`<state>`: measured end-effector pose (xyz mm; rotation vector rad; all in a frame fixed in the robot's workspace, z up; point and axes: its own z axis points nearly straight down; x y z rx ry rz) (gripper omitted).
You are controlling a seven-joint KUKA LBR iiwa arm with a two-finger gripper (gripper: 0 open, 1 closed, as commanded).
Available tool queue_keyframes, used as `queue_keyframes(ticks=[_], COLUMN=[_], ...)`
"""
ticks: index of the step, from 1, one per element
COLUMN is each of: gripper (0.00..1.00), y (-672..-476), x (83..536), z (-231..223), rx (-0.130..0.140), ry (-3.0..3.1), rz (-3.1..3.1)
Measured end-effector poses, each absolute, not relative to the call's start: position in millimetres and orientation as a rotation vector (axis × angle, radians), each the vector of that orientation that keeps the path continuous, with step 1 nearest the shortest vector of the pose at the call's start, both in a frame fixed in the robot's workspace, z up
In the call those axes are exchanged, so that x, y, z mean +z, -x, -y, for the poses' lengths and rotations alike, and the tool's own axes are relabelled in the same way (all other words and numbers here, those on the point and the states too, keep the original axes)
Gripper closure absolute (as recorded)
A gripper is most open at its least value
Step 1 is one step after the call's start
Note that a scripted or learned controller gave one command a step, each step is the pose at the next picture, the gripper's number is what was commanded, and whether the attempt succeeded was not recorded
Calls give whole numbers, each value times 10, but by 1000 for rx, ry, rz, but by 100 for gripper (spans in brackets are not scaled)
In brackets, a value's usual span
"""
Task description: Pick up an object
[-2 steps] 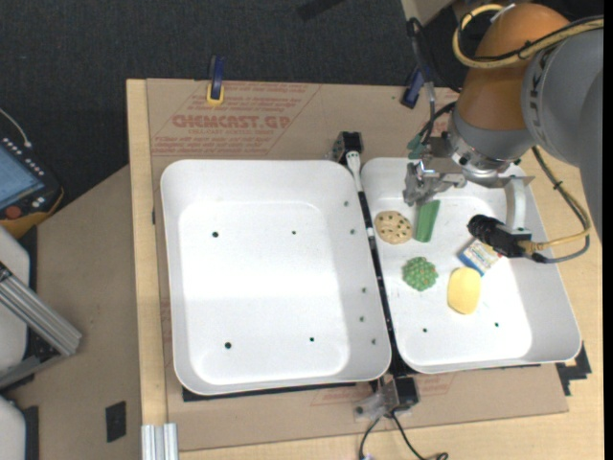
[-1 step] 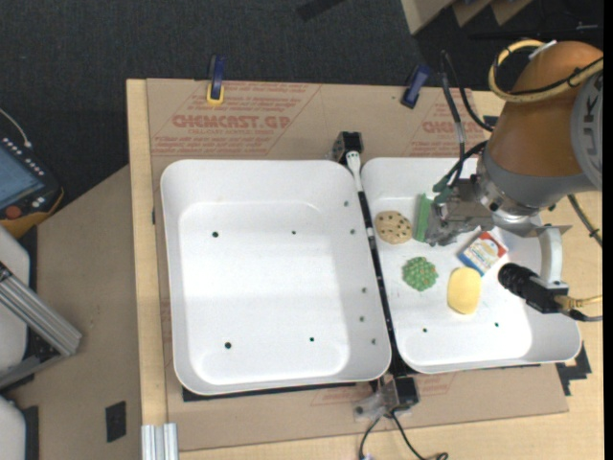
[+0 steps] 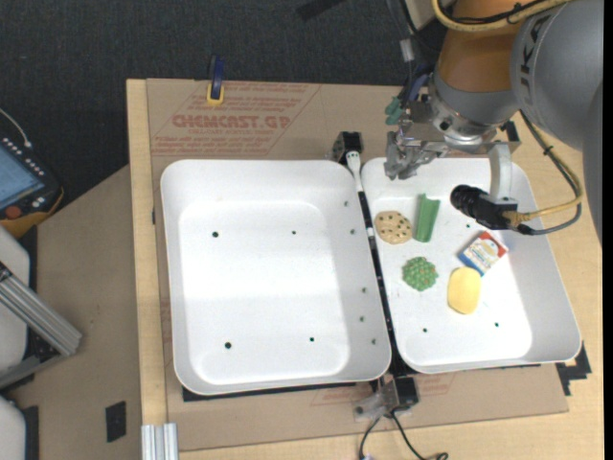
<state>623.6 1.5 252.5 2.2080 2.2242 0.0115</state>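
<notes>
In the right bin (image 3: 536, 338) lie a round tan cookie (image 3: 392, 225), a green stick-shaped block (image 3: 425, 217), a round green bumpy piece (image 3: 419, 274), a yellow lemon-like piece (image 3: 464, 290) and a small red, white and blue packet (image 3: 482, 253). My gripper (image 3: 403, 164) hangs over the far left corner of that bin, above and behind the cookie and the green block. Nothing shows between its fingers.
The left bin (image 3: 259, 266) lies beside the right one, on a cardboard sheet (image 3: 239, 113). A blue and yellow clamp (image 3: 216, 82) sits on the sheet's far edge. A small black clip (image 3: 347, 148) sits where the bins meet at the back.
</notes>
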Motion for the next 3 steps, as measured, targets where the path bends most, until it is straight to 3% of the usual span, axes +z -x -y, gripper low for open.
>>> queue_keyframes(ticks=[1,2,3], gripper=[100,100,100], y=[-5678,-5261,-5074], x=[2591,3130,3826], z=[-281,-770,-1374], rx=[-4,8,10], ry=[-2222,-2214,-2213], rz=[-2227,-2227,-2226])
